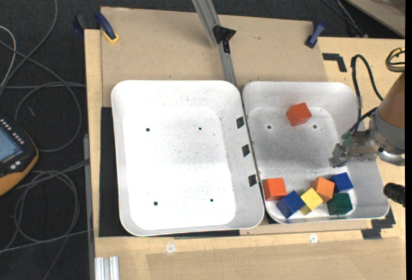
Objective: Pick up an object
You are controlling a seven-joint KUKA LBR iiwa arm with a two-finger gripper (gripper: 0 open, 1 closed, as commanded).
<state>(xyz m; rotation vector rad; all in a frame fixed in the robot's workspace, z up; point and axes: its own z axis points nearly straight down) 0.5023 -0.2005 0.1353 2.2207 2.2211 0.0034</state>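
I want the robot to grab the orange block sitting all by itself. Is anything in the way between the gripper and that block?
Nothing visible is. The gripper sits at the right side of the right bin, and the lone orange block lies up and left of it across bare bin floor. The other blocks cluster along the near edge.

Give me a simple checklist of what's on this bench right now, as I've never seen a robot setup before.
Surface: wooden bench bearing a left bin and a right bin.
Job's things: lone orange block near the right bin's far side; six coloured blocks clustered at its near edge.
Clutter: nothing seen.
Grippers: pincer over the right bin's right side, holding nothing visible.
Cables: black cable by the arm; loose wires on the floor.
Surroundings: dark carpet, handheld pendant at left.
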